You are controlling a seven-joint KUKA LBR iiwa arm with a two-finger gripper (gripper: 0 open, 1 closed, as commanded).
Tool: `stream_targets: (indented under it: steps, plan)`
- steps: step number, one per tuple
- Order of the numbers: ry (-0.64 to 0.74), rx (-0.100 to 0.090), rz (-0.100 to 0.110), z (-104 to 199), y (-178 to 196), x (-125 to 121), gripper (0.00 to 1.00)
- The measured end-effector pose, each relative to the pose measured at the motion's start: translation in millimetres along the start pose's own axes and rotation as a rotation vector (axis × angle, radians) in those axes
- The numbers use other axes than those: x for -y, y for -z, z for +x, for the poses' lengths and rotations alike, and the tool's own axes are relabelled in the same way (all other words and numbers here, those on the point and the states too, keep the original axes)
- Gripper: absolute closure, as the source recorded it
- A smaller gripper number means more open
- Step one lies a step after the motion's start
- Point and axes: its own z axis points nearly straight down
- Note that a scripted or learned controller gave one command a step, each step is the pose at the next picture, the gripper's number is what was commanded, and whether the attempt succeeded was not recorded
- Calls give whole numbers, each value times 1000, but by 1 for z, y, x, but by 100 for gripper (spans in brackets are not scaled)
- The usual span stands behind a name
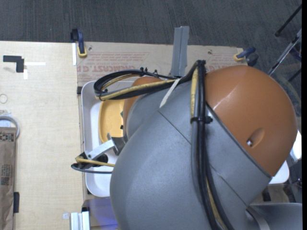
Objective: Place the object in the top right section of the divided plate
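Arm [192, 162] bulks over most of view, grey body with orange band at 3 o'clock, cables looped across at 11 o'clock. White bin [88, 128] edge visible at 9 o'clock on worktop [43, 128]. Yellow divided plate [111, 121] sliver inside bin, mostly covered by arm. Tool hidden under arm: state cannot tell. Object hidden; location cannot tell. Handling judgement impossible: weight, stiffness and grasp point unknown. Plate likely rigid plastic, light, may slide.

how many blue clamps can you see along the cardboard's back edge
2: one blue clamp at the cardboard's back left corner, the other at its back right corner. The grey arm covers much of the bench, so more may be hidden.
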Motion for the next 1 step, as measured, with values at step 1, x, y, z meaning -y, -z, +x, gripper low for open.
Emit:
stream_targets:
  steps: [1]
  plan:
    - [143,-2,2,0,-7,2,100]
